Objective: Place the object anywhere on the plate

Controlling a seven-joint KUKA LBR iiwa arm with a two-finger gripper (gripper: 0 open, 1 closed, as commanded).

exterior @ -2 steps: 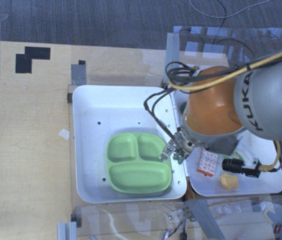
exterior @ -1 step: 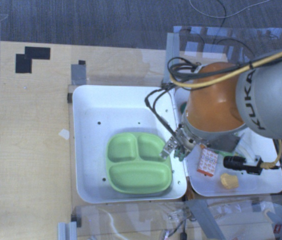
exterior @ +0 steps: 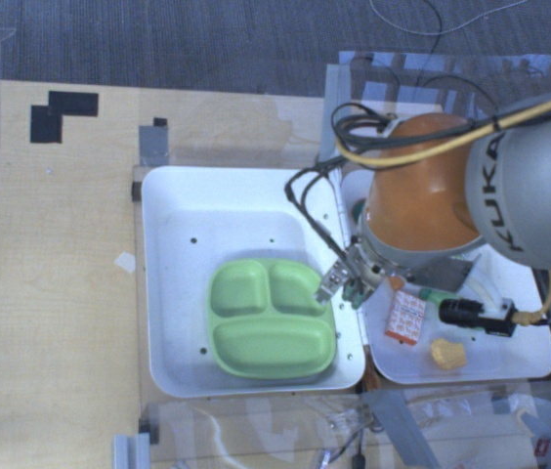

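1. The claw [exterior: 347, 283] hangs over the shared wall between the left bin [exterior: 173, 252] and the right bin [exterior: 520, 360], just at the right rim of the plate [exterior: 271, 320]. The arm's bulk shades it, so you cannot tell how wide it stands or whether it has hold of anything. A greenish scrap shows at its tip, too small to name.
2. The plate is green with three compartments. It sits toward the near right corner of the left bin, and its compartments look bare.
3. You cannot tell which piece is the task's thing. The likely candidates lie in the right bin. The red-and-white packet [exterior: 406, 318] lies close to that bin's left wall, just beside the claw on its right. The yellow lump [exterior: 448, 354] lies by the near edge, farther off. Neither touches the claw.
4. Risk: if the claw is carrying nothing, any release here puts nothing on the plate.
5. Risk: the claw is at the plate's very rim, so a piece dropped here could land on the wall or slide off into the bin.
6. Risk: a descent this close to the wall could strike the wall or tip the plate.
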